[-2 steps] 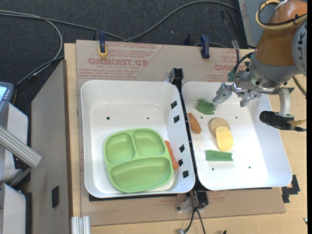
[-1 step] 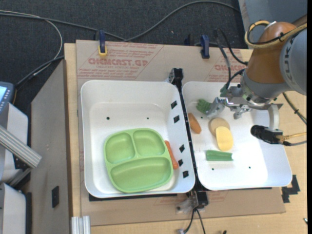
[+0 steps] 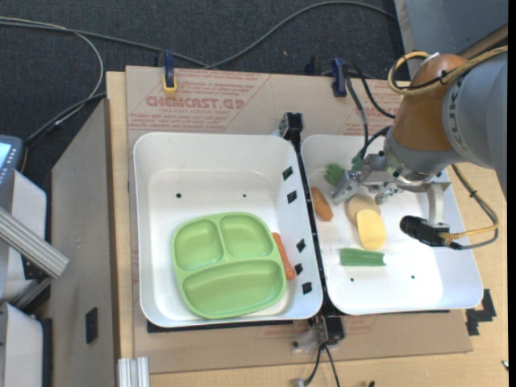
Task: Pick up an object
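Observation:
In the right bin [image 3: 419, 285] my gripper [image 3: 368, 190] hangs low over the bin's upper left part, the grey arm reaching in from the right. A pale yellow lump [image 3: 372, 229] lies just below the gripper, its top end close to it. Left of the gripper a brown-orange oblong piece [image 3: 322, 205] rests near the bin's left wall. A small green piece [image 3: 334, 172] sits at the gripper's upper left. A flat green strip [image 3: 361, 257] lies below the yellow lump.
The left bin [image 3: 161, 168] holds a green divided plate [image 3: 230, 264] at its front, with a thin orange stick [image 3: 283, 258] along the plate's right edge. The wall between the two bins [image 3: 302, 216] runs close to the left of the gripper.

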Motion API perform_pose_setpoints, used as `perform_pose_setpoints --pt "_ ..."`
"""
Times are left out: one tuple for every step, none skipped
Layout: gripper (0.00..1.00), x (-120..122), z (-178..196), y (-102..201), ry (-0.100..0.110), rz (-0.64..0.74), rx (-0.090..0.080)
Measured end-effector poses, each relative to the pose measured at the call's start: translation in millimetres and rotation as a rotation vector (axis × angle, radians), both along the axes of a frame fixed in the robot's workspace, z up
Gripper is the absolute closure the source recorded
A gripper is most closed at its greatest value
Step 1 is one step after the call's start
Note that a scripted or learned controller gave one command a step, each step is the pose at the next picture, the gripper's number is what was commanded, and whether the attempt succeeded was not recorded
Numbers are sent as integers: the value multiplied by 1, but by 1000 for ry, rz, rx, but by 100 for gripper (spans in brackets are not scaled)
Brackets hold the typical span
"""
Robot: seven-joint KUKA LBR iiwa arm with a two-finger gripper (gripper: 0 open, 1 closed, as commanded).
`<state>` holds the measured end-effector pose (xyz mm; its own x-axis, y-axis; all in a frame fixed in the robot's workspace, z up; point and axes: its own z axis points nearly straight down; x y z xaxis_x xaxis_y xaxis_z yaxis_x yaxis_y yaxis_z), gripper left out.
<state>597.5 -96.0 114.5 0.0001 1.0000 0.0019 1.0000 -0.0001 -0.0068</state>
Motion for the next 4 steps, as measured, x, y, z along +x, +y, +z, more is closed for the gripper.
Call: perform_pose_setpoints --pt "0 3 -26 0 -10 0 -3" --pt "100 6 -10 -1 -25 -1 -5" --pt "100 10 34 -4 -12 1 -2" --pt "100 19 95 -2 -13 2 -2"
